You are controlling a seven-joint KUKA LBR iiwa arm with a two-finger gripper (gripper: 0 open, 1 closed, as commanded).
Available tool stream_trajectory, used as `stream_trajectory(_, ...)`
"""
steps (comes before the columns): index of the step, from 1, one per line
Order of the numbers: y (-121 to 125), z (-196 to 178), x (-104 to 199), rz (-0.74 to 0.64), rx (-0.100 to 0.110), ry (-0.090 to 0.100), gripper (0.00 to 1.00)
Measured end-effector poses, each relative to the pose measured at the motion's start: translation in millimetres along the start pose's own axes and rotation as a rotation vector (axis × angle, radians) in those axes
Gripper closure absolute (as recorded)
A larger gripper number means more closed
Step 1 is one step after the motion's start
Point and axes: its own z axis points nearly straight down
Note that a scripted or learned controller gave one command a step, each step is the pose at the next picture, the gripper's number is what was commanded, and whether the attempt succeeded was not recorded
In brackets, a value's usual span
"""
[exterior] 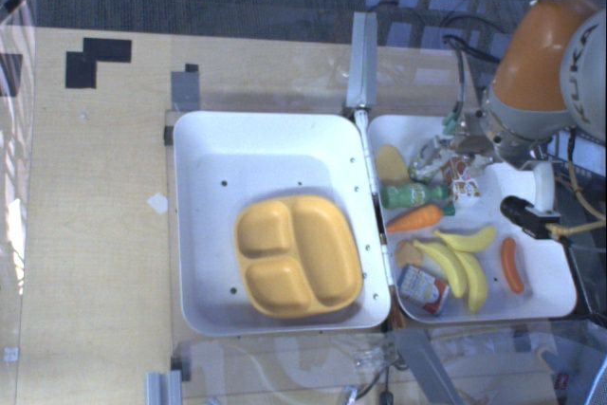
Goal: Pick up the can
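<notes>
In the right bin (560,303) you can see the can (424,288) lying at the front, near the wall next to the left bin (204,204). It has a red and white label, and it touches the lower end of the bananas (460,263). You can see 2 bananas there, yellow and curved, side by side. Just above them lies an orange carrot (413,219), and above that a green bottle (413,195) on its side. A yellow pear-shaped fruit (391,163) sits near the back of this bin, and a small red sausage (512,265) lies on the right, apart from the bananas. The left bin holds a yellow tray (297,254) with 3 parts. The arm (545,62) comes in from the right, and you can see its orange band high over the back of the right bin. The claw (448,162) hangs low over the back of that bin, well apart from the can. It is a jumble of shiny parts from here, so you cannot tell if it is wide or narrow. Nothing looks held in it.
</notes>
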Motion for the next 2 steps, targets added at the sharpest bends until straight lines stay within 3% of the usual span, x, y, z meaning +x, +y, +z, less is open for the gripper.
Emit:
stream_trajectory(1, -13.2, 11.9, 31.3, -0.13, 0.0, 0.0, 0.0)
stream_trajectory(2, 26.9, 70.7, -2.4, -0.31, -0.01, -0.003, 0.0)
